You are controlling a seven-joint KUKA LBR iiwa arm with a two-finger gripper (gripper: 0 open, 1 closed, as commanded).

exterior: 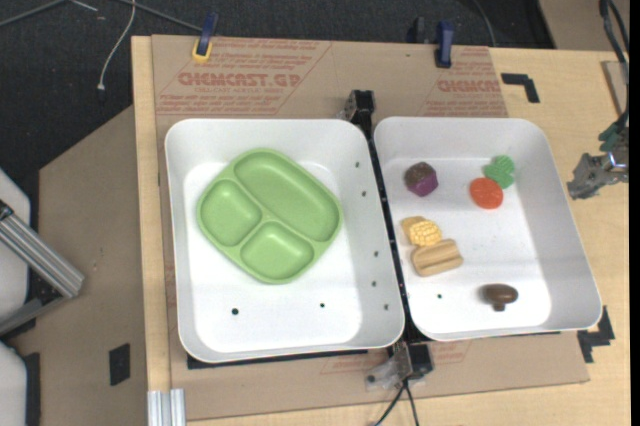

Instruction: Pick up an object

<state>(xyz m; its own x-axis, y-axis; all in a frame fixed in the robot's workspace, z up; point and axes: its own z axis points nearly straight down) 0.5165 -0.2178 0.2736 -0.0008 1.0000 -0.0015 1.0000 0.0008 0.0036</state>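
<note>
Bins: two shallow white plastic bins sat side by side on the bench, the left bin (190,314) and the right bin (560,244), their inner edges touching along the middle.
Left bin contents: one light green divided plastic plate (268,214) with three compartments lay towards the far-left corner, tilted relative to the bin's edges.
Right bin contents: five small toy foods, all apart from the plate.
Purple item: one dark purple rounded piece (421,178) lay near the far-left corner of the right bin.
Red and green item: one red-orange tomato-like piece with a green leafy top (491,185) lay near the far edge, towards the right.
Yellow item: one yellow corn-like piece (423,232) lay by the left edge, midway along it.
Tan item: one tan bread-like block (437,258) lay just beside the corn, on its near side, seemingly touching it.
Brown item: one dark brown mushroom-like piece (499,294) lay near the near edge.
Gripper: one metal gripper (598,169) hung outside the right bin's right edge, over the bench; whether it was spread or pressed together could not be told.
Clamps: two blue clamps, one (207,34) and another (444,44), gripped the bench's far edge.
</note>
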